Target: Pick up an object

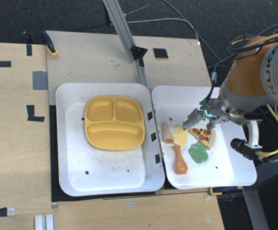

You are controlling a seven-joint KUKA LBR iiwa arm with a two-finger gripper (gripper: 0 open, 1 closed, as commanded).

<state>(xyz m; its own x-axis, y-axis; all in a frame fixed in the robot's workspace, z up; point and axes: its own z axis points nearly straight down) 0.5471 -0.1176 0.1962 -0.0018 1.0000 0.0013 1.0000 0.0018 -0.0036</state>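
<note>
Red-dotted pizza slice (pixel 202 136), tan crust, flat in right bin (pixel 225 174), gripper (pixel 202 121) just above, fingers spread, holding nothing, green toy (pixel 198 153) beside.

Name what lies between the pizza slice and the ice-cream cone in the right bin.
A pale yellow cheese-like piece lies between the pizza slice and the cone, per the camera view.

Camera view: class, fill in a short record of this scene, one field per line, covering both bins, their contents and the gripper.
left bin: holds a yellow divided plate
right bin: holds toy food
toy food: pizza slice, green piece, yellow piece, orange spoon, cone
gripper: over the right bin, above the pizza slice
fingers: spread, nothing between them
</note>
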